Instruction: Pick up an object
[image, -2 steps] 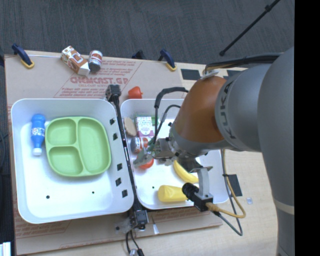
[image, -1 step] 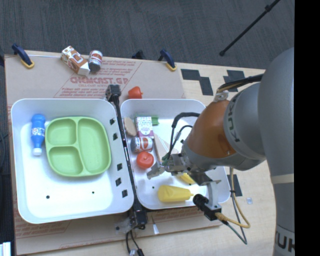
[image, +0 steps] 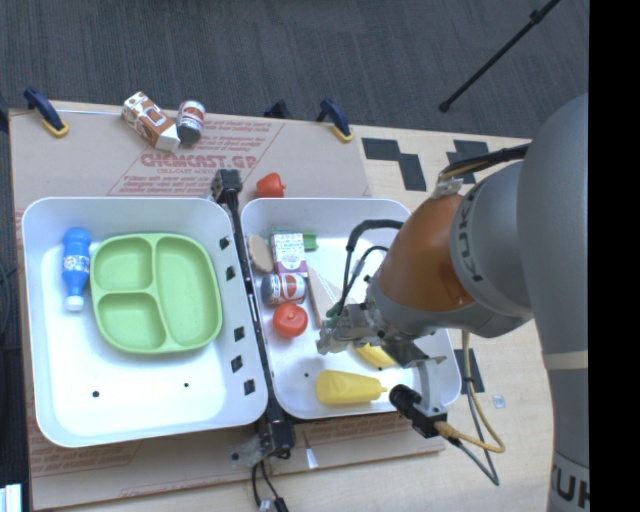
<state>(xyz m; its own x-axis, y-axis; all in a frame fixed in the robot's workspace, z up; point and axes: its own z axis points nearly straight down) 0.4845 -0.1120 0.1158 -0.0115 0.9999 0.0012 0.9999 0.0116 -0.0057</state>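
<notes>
The arm (image: 470, 260) reaches in from the right and bends low over the right bin (image: 330, 212), its orange band and grey wrist covering much of that bin's right half. The gripper (image: 335, 338) sits below the wrist, low in the middle of the bin; whether it is open or closed cannot be told from this angle, nor whether anything is caught in it.

Just beside the gripper on its right, partly under the wrist, lies a small yellow piece (image: 375, 354), apparently touching the gripper housing. Nearer the bin's front wall lies a longer yellow object (image: 348, 387), close below the gripper but apart from it. To the gripper's left sit a red round object (image: 290, 320), a small can (image: 283, 288) on its side, and above them a small carton (image: 289, 250) with a green top.

The left bin (image: 130, 400) holds a green divided plate (image: 155, 292) and a blue bottle (image: 76, 266) lying along its left wall. On the surface behind the bins rest a small box (image: 148, 118), a second can (image: 190, 120) and a red item (image: 269, 185).
</notes>
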